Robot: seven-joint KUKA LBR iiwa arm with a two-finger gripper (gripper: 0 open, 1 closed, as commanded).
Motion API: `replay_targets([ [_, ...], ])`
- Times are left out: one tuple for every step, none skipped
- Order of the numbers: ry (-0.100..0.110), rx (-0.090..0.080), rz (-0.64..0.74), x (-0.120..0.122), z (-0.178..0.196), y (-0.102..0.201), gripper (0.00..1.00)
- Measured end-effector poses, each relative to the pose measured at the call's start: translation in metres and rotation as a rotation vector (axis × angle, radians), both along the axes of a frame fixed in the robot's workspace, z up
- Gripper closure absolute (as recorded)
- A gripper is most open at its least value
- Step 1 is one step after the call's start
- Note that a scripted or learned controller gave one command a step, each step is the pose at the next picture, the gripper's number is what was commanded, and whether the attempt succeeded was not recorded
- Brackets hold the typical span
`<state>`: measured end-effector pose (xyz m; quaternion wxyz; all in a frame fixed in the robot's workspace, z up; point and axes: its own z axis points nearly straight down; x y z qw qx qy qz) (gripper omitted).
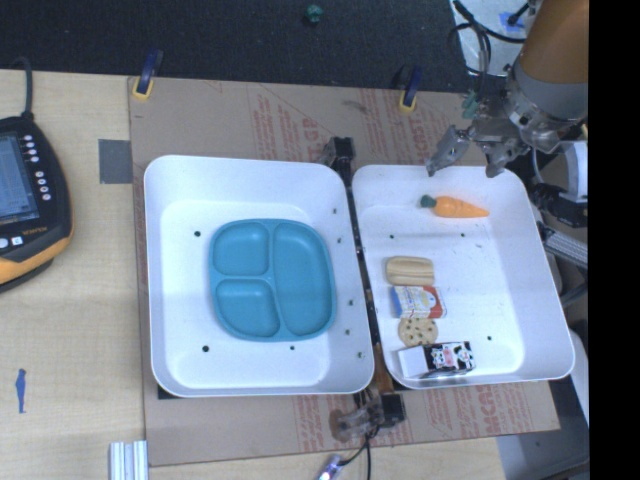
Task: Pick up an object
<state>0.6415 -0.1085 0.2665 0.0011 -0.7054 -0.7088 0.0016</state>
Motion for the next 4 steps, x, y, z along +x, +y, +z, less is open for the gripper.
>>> replay_targets([
  [0.003, -0.001, 0.001, -0.038, -0.139, 0.001, 0.0],
  [0.001, 0.0, 0.001, -0.067, -0.175, 0.007, 0.0],
  [0.002, -0.002, 0.003, -0.067, -0.165, 0.005, 1.0],
  [-0.001, 0.001, 0.0, -0.043, -0.074, 0.073, 1.0],
])
